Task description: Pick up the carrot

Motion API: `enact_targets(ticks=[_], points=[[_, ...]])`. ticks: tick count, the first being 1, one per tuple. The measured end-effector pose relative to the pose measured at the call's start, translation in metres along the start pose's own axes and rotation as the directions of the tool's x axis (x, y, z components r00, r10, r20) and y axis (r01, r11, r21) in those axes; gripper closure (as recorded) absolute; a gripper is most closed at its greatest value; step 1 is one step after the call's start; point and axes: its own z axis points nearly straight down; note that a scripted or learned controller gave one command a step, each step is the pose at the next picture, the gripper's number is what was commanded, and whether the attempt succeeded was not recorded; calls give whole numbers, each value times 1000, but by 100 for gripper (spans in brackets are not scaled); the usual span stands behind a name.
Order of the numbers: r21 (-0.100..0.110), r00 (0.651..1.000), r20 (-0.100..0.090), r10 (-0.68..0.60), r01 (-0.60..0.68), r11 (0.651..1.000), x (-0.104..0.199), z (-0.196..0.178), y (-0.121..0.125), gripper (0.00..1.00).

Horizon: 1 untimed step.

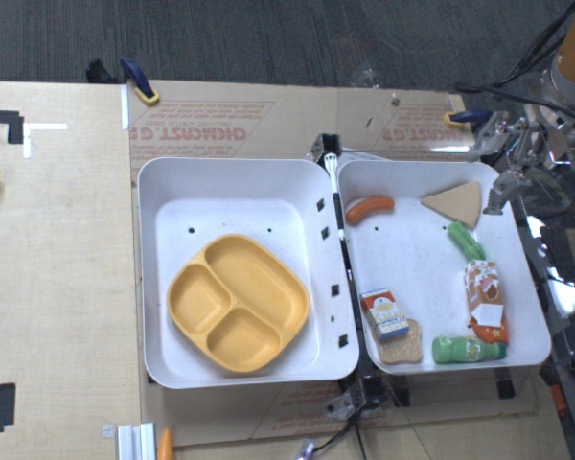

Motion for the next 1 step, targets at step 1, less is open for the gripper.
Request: enact_targets(ticks=[1], points=[[0,965,-1,-262,262,965,40,172,39,0]])
